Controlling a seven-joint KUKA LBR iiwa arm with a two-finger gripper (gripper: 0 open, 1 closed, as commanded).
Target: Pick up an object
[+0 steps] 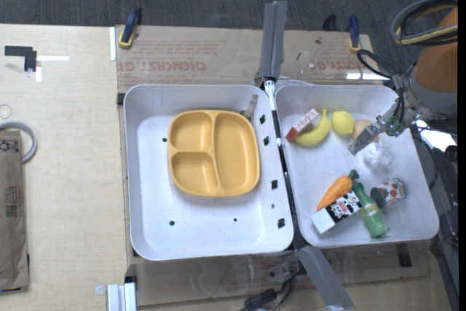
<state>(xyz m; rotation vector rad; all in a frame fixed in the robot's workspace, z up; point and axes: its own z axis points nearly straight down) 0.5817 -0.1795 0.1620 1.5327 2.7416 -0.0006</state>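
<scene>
I looked down at a slant on a bench w/ two shallow white bins side by side. The left bin point(145, 229) held a yellow divided plate point(213, 153), three compartments, sitting toward 12 o'clock of that bin's centre. The right bin point(419, 222) held the pickable items.

In the right bin, at about 10 o'clock from its centre, a banana point(314, 132) lay curved, w/ a small red-and-white packet point(301, 125) touching its left end. Just to the banana's 3 o'clock sat a lemon point(343, 122). Toward 6 o'clock a carrot point(336, 191) lay tilted, its green top pointing to 1 o'clock. A black-and-white carton point(338, 213) lay just below the carrot, touching it. A green bottle point(370, 215) lay beside the carton at its 3 o'clock. A small spotted item point(394, 190) w/ a dark end lay near the bottle's 1 o'clock; too blurred to name.

My arm came in from 3 o'clock, orange band at the frame edge. My gripper point(364, 139) hung over the right bin's upper half, just at 4 o'clock of the lemon, above a pale, clear crumpled thing point(375, 155), poss. plastic wrap. I couldn't tell whether my gripper was released or clenched, and nothing showed plainly in it.
</scene>
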